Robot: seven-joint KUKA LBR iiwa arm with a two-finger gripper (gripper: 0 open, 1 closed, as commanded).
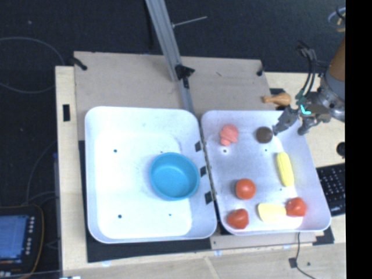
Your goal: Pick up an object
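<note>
Gripper is seen over the right bin's far right corner, jaws spread, nothing held; brown ball lies just left.

The arm is cut off at the right edge. The keyboard and the screen at lower left are partly cropped. The hand is blurred.

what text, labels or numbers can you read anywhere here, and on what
None can be read.
The screen at the lower left glows blue, but whatever it displays is too blurred to read.
The keyboard at the right edge has keys too small to make out any legends.
The bins and the items in them carry no visible print.
</note>
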